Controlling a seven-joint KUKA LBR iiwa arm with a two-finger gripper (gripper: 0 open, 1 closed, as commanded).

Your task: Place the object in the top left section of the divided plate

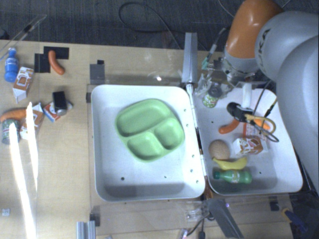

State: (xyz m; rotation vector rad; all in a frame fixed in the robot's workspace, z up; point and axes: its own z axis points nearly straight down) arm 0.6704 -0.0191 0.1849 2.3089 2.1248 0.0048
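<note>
The object the arm seems to be after is a small green-and-white can or bottle at the far left corner of the right bin, just beside the wall shared with the left bin. It appears to stand roughly upright, its long axis near vertical and its top toward the gripper, though it is too small and blurred to be sure. The gripper sits directly over it, at the end of the grey arm with its orange band; whether the jaws are open or closed on the can cannot be told from this slant. By judgement the step in hand is the pick, with nothing yet in the green divided plate, which lies in the left bin. The next move calls for a firm hold, a lift clear of the bin wall, and a carry leftward to the plate's large upper-left section. A sausage, a banana and a green bottle lie well apart.
</note>
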